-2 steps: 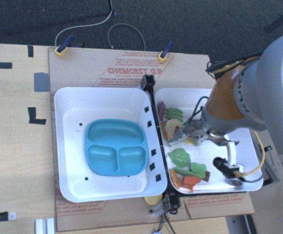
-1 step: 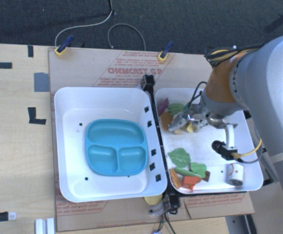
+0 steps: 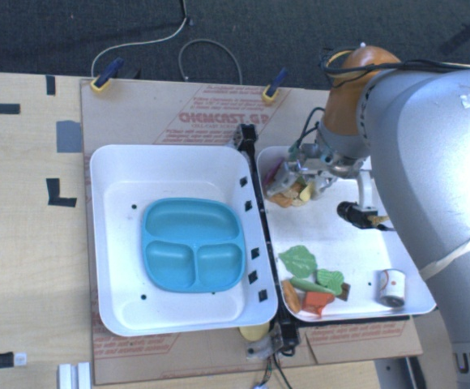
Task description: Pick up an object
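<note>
My gripper (image 3: 300, 178) hangs low over the far left corner of the right bin (image 3: 344, 245), right above a small heap of things (image 3: 288, 194) in yellow, brown and red. The gripper body hides part of that heap, and I cannot tell whether anything is held. Toward the near edge of this bin lie a green leafy piece (image 3: 297, 259), a smaller green piece (image 3: 330, 280), an orange carrot-like piece (image 3: 291, 297) and a red piece (image 3: 318, 301). A small silver can (image 3: 390, 287) lies in the near right corner.
The left bin (image 3: 109, 217) holds a blue divided plate (image 3: 193, 244) at its middle. A black divider strip (image 3: 255, 217) runs between the two bins. The grey arm (image 3: 417, 160) covers the right bin's far right side.
</note>
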Action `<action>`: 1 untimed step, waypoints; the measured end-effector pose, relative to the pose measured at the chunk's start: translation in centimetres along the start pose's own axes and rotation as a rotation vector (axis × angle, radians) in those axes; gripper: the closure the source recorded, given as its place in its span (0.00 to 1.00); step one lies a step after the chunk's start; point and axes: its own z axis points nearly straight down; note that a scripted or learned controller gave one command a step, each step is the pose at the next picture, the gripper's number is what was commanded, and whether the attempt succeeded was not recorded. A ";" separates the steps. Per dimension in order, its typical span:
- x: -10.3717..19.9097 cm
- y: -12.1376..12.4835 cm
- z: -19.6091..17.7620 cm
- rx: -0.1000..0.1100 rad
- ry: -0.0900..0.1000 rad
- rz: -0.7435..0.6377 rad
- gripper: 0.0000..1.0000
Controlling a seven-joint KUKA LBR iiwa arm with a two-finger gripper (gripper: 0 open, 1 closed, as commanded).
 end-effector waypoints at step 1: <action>-0.7 0.0 0.0 -0.004 0.015 -0.002 0.00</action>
